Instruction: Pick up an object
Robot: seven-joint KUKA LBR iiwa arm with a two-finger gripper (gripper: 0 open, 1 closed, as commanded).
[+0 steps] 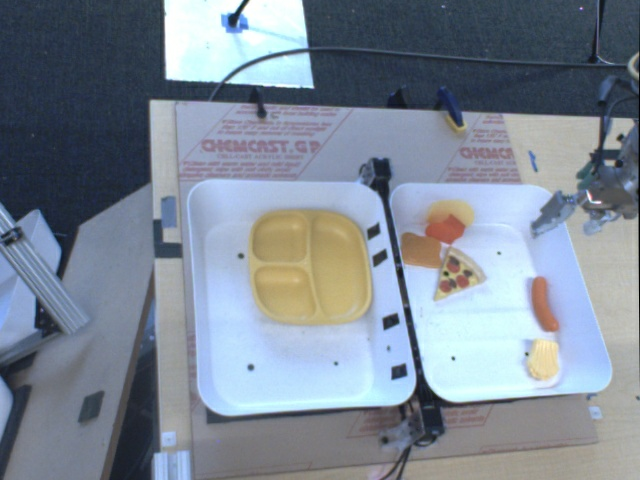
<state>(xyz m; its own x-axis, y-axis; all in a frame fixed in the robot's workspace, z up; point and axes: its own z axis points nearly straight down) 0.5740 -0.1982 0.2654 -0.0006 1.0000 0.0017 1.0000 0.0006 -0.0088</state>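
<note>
I am eyeing the sausage (544, 303) lying in the right bin (580, 268), likely light, stiff and a bit slippery, so best pinched across its narrow middle, while the gripper (572, 211) is hovering at the bin's far right rim, fingers spread and empty.

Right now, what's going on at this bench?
A robot arm's gripper hovers over the far right edge of the right bin, holding nothing. In that bin lie a pizza slice, a sausage and other toy foods. The left bin holds a yellow divided plate. Nothing is picked up yet.
</note>
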